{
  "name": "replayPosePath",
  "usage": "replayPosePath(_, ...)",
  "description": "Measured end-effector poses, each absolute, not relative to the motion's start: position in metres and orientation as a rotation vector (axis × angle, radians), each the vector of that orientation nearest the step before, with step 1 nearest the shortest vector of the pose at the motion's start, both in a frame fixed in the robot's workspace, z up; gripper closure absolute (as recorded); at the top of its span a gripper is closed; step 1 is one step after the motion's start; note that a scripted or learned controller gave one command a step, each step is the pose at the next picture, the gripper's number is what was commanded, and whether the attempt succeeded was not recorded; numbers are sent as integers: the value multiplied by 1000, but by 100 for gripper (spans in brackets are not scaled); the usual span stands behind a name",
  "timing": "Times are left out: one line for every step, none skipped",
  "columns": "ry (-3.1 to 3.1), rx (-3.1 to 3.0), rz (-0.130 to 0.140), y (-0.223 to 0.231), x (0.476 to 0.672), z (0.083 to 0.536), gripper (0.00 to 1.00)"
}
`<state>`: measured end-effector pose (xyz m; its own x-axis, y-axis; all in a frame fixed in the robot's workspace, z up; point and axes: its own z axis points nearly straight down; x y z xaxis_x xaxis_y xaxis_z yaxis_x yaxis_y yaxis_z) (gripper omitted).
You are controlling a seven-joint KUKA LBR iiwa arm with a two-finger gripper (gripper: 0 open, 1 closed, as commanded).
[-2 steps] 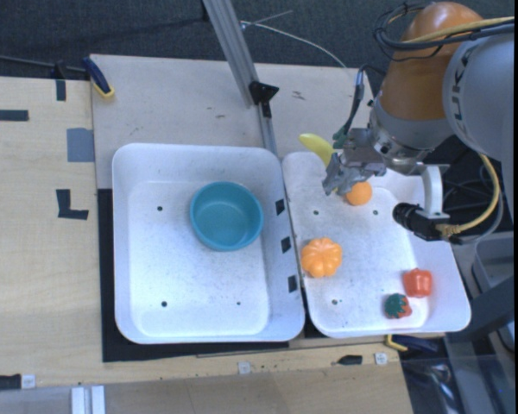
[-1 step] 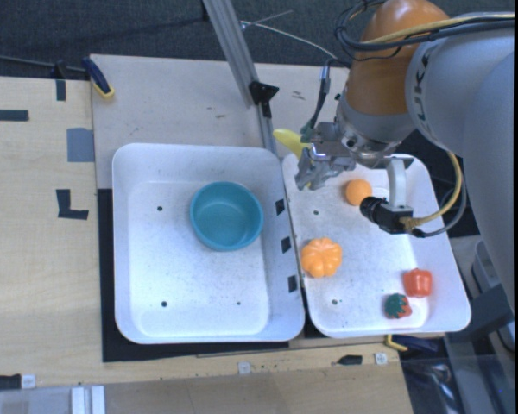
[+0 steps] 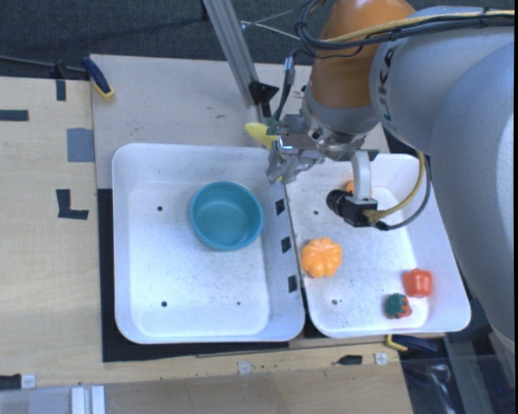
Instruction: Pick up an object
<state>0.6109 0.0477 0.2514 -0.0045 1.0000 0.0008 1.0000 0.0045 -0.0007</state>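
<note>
While tool (image 3: 281, 169) hovers: one bowl (image 3: 226, 216), one pumpkin (image 3: 321, 257).

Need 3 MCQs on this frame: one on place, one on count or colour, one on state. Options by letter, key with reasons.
1. Where does the blue bowl sit?
A. in the left bin
B. in the right bin
C. on the bench outside the bins

2. How many small items lie in the lower half of the right bin?
A. one
B. three
C. five

3. How does the blue bowl stand?
A. tipped on its side
B. upside down
C. upright, opening upward

Key:
1 A: the bowl rests on the left bin's floor, near its upper right part.
2 B: an orange pumpkin-like piece, a red piece and a small red-and-green piece lie there.
3 C: its rim and hollow inside face the camera.

The gripper hangs over the strip between the bins, above the bowl's right.
</note>
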Motion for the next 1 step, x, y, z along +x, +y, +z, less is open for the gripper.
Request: replayPosePath(-2224,-2216,2,101,610,234,100)
